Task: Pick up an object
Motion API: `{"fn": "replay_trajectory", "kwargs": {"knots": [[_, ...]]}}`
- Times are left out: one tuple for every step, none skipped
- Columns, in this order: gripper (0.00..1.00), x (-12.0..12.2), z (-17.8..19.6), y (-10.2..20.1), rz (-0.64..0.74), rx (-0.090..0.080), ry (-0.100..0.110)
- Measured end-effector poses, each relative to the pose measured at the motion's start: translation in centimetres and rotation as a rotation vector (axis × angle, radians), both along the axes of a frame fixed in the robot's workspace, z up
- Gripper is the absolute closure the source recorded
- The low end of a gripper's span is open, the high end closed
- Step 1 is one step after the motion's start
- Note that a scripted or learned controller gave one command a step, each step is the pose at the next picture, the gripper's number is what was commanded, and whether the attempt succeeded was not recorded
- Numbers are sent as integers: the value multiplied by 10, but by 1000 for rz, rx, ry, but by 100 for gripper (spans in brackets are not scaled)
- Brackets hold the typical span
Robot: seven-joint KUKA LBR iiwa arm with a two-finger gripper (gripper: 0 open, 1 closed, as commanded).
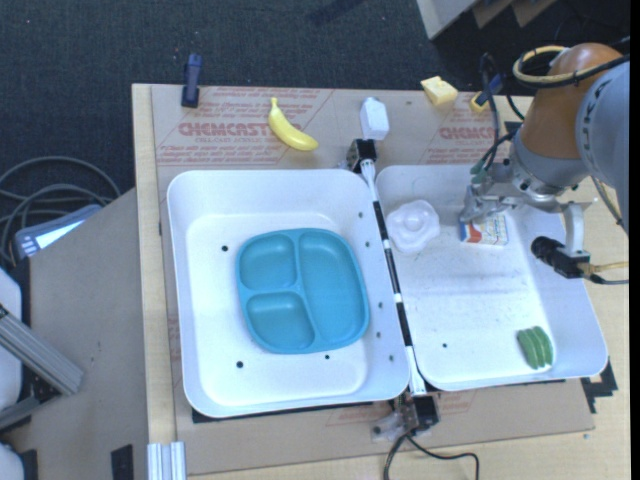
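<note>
My gripper [482, 206] hangs low over the far part of the right bin [470, 308], reaching in from the right. Directly under it lies a small white packet with red and blue print [488, 232], partly covered by the gripper. A white lidded cup [412, 224] rests just left of the gripper, near the bin's left wall. A green ridged object [536, 348] lies in the near right corner of the same bin. The left bin [200, 268] holds a blue divided plate [300, 290].
Behind the bins, on the bench, lie a yellow banana [291, 129], a small white bottle [374, 118], a yellow chunk [438, 90] and a dark blue item [191, 78]. Cables run along the arm at the right.
</note>
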State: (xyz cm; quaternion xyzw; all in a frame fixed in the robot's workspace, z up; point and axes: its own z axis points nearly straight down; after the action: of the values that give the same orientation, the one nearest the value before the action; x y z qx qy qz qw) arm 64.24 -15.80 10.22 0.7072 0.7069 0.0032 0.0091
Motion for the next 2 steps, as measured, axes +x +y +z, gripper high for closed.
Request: {"fn": "replay_trajectory", "kwargs": {"knots": [[100, -9, 7, -14, 0, 7, 15], [100, -14, -8, -30, 2, 10, 11]]}}
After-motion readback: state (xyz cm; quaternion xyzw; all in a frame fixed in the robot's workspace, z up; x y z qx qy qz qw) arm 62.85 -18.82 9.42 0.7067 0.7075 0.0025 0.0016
